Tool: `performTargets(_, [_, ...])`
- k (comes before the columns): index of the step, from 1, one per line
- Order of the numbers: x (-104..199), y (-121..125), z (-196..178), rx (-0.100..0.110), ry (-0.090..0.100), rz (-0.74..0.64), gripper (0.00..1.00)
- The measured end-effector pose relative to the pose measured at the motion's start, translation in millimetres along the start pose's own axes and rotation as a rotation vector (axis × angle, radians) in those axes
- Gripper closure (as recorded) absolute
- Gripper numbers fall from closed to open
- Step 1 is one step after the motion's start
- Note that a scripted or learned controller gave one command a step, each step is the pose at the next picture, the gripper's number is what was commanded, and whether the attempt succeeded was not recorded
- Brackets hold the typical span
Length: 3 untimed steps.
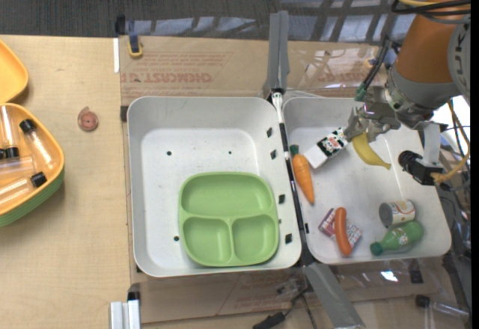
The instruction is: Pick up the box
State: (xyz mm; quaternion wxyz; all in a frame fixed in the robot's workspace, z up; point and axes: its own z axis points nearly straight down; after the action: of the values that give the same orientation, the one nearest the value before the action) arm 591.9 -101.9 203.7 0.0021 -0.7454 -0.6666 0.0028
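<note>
One small white box [326, 149] with black printed patches.

The bench [67, 260] bears two white bins [150, 170], cardboard [187, 73] and a yellow tray [30, 163].

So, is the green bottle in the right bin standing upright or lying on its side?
Lying on its side. The green bottle stretches across the floor of the right bin, its neck pointing toward the sausage.
</note>
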Motion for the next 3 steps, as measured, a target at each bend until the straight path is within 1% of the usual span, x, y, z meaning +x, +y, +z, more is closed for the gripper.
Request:
performTargets(1, [45.6,62.4,-55.3,-0.003,-0.001,0.056,1.0])
performTargets(2, [92.2,-18.3,-20.5,0.001,-0.001,0.112,1.0])
performTargets(3, [27.4,-33.0,-2.5,0.002,-0.001,0.344,1.0])
